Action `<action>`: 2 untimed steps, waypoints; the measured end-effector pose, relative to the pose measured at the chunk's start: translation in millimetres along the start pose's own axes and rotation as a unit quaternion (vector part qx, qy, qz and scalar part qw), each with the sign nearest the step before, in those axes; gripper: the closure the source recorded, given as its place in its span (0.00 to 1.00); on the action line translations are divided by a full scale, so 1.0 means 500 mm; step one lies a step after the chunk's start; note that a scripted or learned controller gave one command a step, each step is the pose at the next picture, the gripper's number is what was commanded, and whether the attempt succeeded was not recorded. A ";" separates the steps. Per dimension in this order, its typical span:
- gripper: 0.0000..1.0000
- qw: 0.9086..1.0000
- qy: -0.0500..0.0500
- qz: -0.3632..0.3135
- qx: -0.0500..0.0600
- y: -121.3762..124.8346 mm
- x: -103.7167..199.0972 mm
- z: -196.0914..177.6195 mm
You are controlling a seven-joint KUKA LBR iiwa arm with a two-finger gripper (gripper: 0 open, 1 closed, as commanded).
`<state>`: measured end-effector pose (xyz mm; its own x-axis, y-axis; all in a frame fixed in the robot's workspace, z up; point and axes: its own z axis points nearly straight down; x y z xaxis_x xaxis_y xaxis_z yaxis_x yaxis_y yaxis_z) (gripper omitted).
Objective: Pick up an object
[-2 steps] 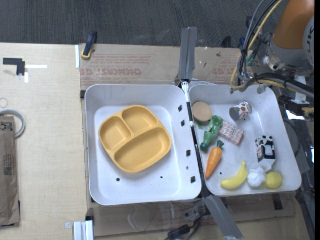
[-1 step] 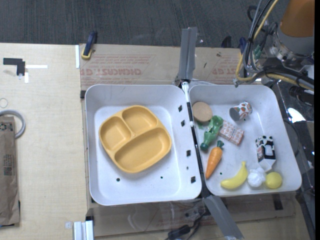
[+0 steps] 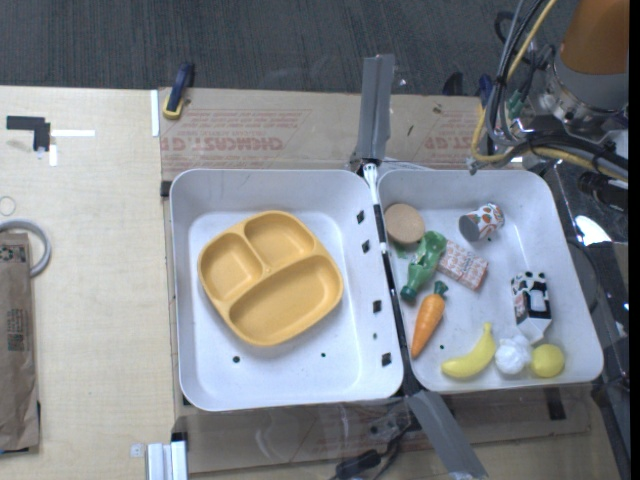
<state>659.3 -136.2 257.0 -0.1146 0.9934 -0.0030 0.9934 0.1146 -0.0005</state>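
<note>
Whether the fingers are spread or pressed together, I cannot tell; the arm [image 3: 592,28] hangs at the frame's upper right, likely keeping the right bin [image 3: 578,268] unobstructed. There a carrot [image 3: 428,320] and a banana [image 3: 472,356] lie loose, reachable.

We see a yellow plate [image 3: 270,277] in the left bin [image 3: 190,298], toy food crowding the right bin [image 3: 570,268], arm [image 3: 590,38] parked top right.

A divided plate [image 3: 270,278] lies in the left bin [image 3: 190,298]; the right bin [image 3: 560,228] holds a carrot [image 3: 428,318] left of a banana [image 3: 470,356].
</note>
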 end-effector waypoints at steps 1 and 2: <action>0.00 0.992 0.001 0.124 0.001 -0.041 -0.028 0.205; 0.00 0.989 0.001 0.146 0.000 -0.111 -0.055 0.330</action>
<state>607.1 -170.5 92.2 0.1780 0.9840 -0.0019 0.9840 -0.1780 0.0005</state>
